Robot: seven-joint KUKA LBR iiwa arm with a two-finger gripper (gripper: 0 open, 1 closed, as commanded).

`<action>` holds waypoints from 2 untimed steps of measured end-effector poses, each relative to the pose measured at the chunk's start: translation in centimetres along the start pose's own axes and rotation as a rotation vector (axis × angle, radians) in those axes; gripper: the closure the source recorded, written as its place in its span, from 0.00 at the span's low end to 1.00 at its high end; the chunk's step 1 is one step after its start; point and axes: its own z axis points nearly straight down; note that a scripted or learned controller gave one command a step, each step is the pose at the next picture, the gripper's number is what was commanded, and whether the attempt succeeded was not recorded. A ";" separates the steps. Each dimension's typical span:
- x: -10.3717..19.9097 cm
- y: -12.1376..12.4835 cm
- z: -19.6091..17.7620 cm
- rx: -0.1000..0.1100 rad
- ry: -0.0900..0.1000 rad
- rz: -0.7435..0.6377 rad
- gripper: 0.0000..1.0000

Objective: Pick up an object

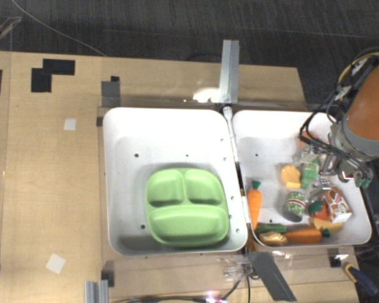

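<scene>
Light wood tabletop (pixel 44 188) over dark carpet. Left bin (pixel 123 169) holds a green divided tray (pixel 186 206). Right bin (pixel 265 147) holds toy food: carrot (pixel 254 205), yellow piece (pixel 291 175), small can (pixel 295 204), carton (pixel 336 207). End effector (pixel 321 168) low over this clutter; opening cannot be judged.

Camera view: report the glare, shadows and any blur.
Camera view: bright glare on the bench behind the bins; soft shadow in the left bin beside the green tray; toys under the gripper are small and soft, hard to identify.
</scene>
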 end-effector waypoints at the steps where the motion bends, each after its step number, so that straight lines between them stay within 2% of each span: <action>1: -3.1 1.9 10.1 0.002 -0.010 -0.052 0.00; 2: 2.4 1.6 10.0 0.003 -0.012 -0.134 0.00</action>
